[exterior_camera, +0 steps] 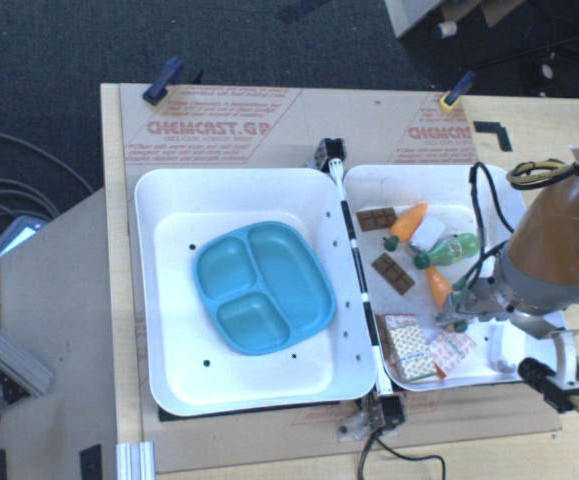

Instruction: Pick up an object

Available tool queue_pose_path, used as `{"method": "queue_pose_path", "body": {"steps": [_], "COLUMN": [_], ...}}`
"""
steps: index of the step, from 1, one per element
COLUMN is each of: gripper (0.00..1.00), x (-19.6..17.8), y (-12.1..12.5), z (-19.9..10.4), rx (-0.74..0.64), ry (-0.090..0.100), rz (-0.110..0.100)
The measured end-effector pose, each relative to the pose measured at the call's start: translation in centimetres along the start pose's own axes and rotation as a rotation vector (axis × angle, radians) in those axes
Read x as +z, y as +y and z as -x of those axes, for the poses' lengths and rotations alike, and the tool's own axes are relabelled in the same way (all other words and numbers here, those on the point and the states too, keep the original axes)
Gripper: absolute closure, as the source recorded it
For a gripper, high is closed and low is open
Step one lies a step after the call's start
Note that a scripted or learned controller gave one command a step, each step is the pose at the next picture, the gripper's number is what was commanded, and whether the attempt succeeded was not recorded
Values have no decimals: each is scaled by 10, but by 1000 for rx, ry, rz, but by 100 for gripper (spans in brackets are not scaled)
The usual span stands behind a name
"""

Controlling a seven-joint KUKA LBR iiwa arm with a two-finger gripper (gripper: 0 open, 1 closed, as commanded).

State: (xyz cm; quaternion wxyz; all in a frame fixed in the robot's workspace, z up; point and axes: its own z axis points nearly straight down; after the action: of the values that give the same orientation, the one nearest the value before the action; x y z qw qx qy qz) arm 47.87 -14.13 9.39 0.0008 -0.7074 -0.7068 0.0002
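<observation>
So the pincer [456, 315] is down in the right-hand shallow white bin [394, 180], hovering low over the clutter near the orange carrot-shaped toy [438, 286] and the crinkly red-and-white patterned wrapper [451, 348]. I honestly can't tell whether it's wide or narrow from this angle, and I see nothing clearly clamped in it.

If I were tuning this grab, I'd go for the carrot piece since it's the closest thing. It sits just beside the green plastic bottle [451, 249] though, so I'd come straight down and straddle the carrot across its narrow side to avoid nudging the bottle. The flat brown chocolate-bar pieces [393, 274] look like bad picks, too thin to get under.

Arm pose: the grey arm with the orange band [559, 238] reaches in from the right, bent down over the bin's right half, with black cable looped over it. The left bin, with the blue divided plastic plate [264, 286], isn't involved.
</observation>
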Motion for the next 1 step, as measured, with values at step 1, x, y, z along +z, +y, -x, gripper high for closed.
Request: {"method": "queue_pose_path", "body": {"steps": [1], "gripper": [100], "x": [-91], "y": [17], "z": [-67], "rx": [-2], "ry": [0], "rz": [1]}}
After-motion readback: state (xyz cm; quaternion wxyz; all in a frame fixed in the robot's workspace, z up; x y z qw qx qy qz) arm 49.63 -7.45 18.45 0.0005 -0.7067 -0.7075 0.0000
